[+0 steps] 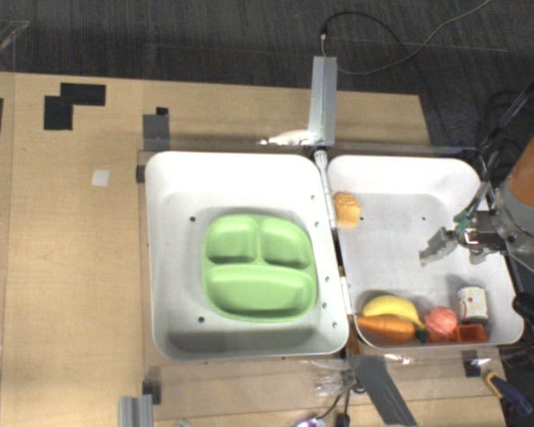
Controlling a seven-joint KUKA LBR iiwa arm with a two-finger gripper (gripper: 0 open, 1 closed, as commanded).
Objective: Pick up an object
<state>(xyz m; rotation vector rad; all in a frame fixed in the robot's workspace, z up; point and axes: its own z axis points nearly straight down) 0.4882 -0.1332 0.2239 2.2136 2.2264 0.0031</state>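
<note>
Over the right bin (400, 172), the gripper (434, 247) hangs above bare floor with its fingers spread and nothing between them. Along the bin's near wall lie a banana (390, 307), a carrot (384, 326), a pink ball (441, 320) and a small can (472, 302); a bread roll (346, 207) sits by the divider. The left bin (173, 238) holds a green divided plate (259, 266).

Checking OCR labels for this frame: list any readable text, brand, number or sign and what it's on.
No text can be read.
Small can in the right bin: its label shows dark marks, too small and blurred to read.
Green divided plate in the left bin: plain, no print.
Black patches on the bench: solid shapes, not letters.
</note>
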